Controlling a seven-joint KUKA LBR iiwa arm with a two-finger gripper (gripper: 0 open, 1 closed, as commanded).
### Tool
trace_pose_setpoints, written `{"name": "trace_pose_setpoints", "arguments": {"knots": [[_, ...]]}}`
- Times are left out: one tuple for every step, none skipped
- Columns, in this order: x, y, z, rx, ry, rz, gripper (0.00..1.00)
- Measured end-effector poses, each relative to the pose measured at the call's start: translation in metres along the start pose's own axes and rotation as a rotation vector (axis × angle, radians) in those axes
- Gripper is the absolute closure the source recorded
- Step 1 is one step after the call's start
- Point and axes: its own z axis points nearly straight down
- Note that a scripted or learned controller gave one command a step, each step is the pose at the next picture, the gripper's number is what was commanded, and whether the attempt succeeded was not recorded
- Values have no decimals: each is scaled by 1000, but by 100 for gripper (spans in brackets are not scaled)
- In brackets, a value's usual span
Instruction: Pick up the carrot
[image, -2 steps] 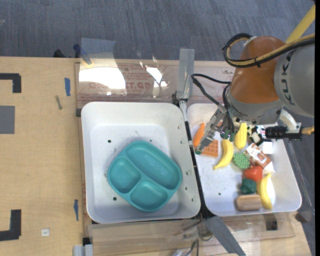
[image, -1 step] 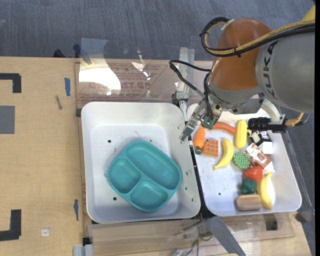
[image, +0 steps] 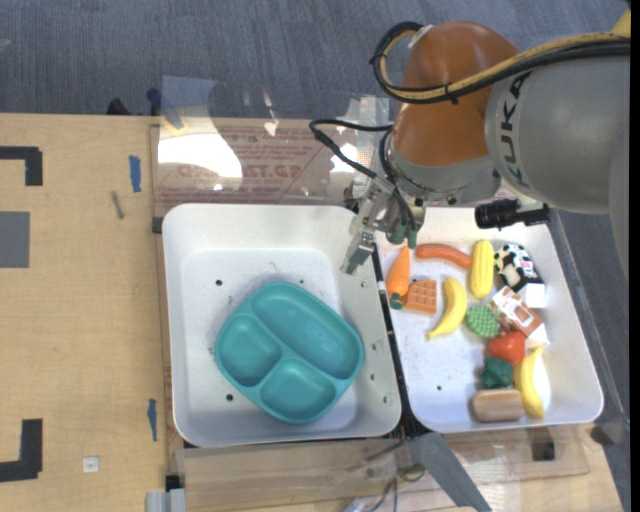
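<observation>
carrot: upright along right bin's left wall, just right of jaws
jaws: slightly open, holding nothing

Looking down from high above the bench at a slant, seeing both white bins side by side.

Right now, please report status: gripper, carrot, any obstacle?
Gripper above the bins' shared edge, nothing held. Carrot lying in right bin, upper left corner. Waffle and sausage touch it.
</observation>
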Motion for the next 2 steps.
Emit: {"name": "trace_pose_setpoints", "arguments": {"knots": [[16,-75,36,6,6,51,100],[13,-12,-16,-2,-2,157,100]]}}
